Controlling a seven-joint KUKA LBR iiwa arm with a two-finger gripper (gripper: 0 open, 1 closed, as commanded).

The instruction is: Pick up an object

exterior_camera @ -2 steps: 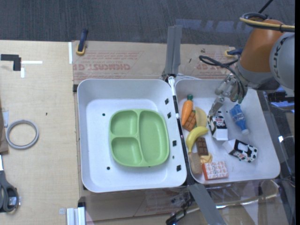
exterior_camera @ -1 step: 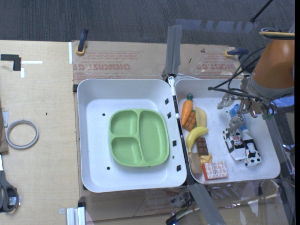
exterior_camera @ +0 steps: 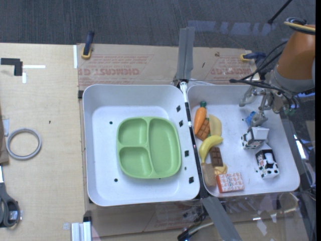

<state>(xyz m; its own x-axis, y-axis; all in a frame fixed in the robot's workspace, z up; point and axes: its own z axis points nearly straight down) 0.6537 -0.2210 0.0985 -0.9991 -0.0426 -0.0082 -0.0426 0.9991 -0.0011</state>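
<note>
Small white box [exterior_camera: 256, 137] in right bin [exterior_camera: 235, 102], fingers [exterior_camera: 258, 118] just above it.

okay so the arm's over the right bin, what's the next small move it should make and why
Probably lower straight down. The gripper hangs above the small white carton with dark markings in the right white bin, nothing between its fingers. That carton stands apart from the black-and-white cow-patterned carton, so it looks reachable.

Scissors [exterior_camera: 9, 211] cut off at left edge
</note>
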